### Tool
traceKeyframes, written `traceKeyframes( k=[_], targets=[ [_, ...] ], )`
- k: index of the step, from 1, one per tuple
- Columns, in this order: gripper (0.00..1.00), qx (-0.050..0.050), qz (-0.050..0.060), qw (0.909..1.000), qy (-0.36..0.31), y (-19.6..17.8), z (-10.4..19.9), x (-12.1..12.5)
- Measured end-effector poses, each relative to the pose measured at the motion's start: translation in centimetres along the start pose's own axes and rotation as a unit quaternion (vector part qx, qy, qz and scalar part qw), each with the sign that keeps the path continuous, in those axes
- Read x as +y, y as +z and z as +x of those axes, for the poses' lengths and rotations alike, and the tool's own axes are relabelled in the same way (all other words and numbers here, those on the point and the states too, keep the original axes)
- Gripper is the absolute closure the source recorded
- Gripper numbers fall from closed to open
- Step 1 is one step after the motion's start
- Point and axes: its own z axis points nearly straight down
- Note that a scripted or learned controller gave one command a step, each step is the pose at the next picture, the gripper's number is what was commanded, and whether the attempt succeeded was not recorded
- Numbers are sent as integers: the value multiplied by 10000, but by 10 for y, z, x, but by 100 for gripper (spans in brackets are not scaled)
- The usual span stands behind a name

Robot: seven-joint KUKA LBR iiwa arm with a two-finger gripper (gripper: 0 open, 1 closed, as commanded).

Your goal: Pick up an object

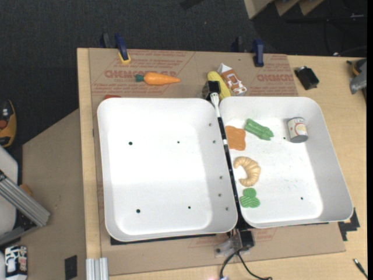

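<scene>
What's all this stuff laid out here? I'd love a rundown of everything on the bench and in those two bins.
Bins: 2, white, side by side on the bench; left bin, right bin.
Croissant: 1, tan, right bin, near its left wall.
Flat orange piece: 1, orange, right bin, above the croissant.
Long green toy: 1, green, right bin, upper middle.
Small can: 1, silver with a label, right bin, upper right.
Small green toy: 1, green, right bin, lower left.
Carrot: 1, orange with green top, on the cardboard behind the left bin.
Banana: 1, yellow, behind the bins' seam.
Small carton: 1, brown and white, beside the banana.
Clamps: 2, blue, back edge; one, other.
</scene>
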Motion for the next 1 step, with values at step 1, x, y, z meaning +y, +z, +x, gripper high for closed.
traceKeyframes(
  k=[1],
  targets=[
    [100, -10, -31, 10000, -1, -11, 0, 1]
  ],
)
